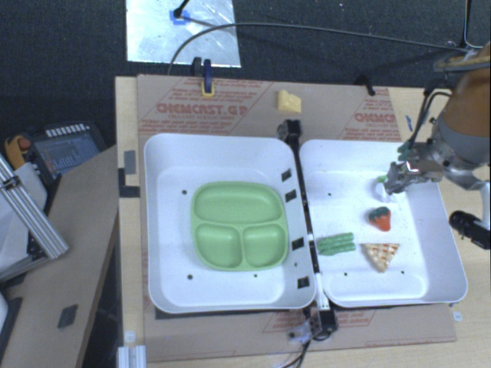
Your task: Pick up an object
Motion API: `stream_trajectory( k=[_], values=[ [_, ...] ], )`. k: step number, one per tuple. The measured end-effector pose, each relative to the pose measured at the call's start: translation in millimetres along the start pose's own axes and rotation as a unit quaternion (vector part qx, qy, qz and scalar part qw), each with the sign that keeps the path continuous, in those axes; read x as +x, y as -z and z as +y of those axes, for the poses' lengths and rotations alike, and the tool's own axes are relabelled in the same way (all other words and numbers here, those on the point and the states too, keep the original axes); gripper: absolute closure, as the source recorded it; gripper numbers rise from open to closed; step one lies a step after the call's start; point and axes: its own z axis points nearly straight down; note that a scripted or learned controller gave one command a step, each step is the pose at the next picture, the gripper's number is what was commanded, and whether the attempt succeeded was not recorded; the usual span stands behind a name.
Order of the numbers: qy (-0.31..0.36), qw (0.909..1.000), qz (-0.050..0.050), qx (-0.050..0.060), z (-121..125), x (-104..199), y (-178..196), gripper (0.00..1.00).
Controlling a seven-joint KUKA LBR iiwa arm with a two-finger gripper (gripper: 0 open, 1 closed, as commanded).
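The end effector (pixel 397 176) is seen low over the right bin (pixel 437 290), near its back right part; whether it is released or clenched cannot be told, and nothing is seen held in it. Three small things lie on that bin's floor: a strawberry (pixel 380 218) just in front of the end effector, a pizza slice (pixel 380 254) nearer the front wall, and green beans (pixel 335 244) towards the divider. A green tray (pixel 238 225) rests in the left bin (pixel 165 159), and a yellow block (pixel 289 100) lies on the desk (pixel 337 102) behind both bins.

Several failures may be expected. The strawberry, judged round and smooth, could be nudged aside or squeezed out if it is approached off-centre. The pizza slice and beans look flat, so they could be missed or merely scraped along the floor. Because the strawberry and pizza slice lie near each other, one could be knocked while the other is attempted. A descent too close to the right wall could bring contact with the rim.
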Motion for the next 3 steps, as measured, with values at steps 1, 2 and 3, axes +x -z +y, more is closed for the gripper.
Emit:
stream_trajectory(
  k=[1,2,3],
  values=[
    [-0.001,1.0,0.0,0.001,10.0,42.8,-5.8,1.0],
    [-0.001,1.0,0.0,0.0,32.5,88.4,-19.8,1.0],
    [-0.001,1.0,0.0,0.0,57.3,134.2,-24.4,1.0]
  ],
)
